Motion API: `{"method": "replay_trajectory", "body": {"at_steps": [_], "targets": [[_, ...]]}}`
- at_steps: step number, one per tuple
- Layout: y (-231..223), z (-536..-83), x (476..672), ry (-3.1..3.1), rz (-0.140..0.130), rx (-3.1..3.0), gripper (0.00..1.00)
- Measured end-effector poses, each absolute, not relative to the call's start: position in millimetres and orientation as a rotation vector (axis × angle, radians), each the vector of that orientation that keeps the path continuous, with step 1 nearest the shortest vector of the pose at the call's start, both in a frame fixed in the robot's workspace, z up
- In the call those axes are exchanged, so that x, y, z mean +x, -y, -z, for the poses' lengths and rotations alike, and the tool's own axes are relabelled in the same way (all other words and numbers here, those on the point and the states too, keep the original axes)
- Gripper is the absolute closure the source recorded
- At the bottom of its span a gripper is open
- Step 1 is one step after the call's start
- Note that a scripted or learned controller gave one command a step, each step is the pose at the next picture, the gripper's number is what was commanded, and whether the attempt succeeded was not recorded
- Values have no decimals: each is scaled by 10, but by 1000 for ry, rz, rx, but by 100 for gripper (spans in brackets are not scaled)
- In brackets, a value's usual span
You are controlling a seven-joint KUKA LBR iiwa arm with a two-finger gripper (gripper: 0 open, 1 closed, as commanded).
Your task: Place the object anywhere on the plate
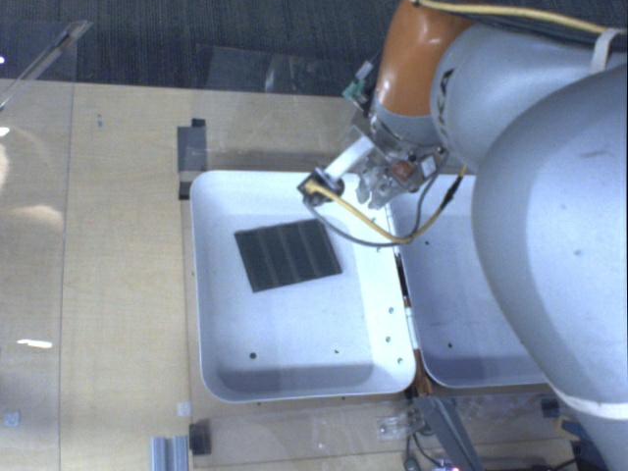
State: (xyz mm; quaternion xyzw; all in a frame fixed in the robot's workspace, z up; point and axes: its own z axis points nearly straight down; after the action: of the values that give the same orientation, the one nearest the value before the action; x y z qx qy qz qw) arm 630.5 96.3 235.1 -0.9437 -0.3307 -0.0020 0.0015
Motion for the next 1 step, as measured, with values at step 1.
{"method": "replay_trajectory", "body": {"at_steps": [1], "targets": [[-452, -2615, 6314, 1520, 6, -2751, 100]]}}
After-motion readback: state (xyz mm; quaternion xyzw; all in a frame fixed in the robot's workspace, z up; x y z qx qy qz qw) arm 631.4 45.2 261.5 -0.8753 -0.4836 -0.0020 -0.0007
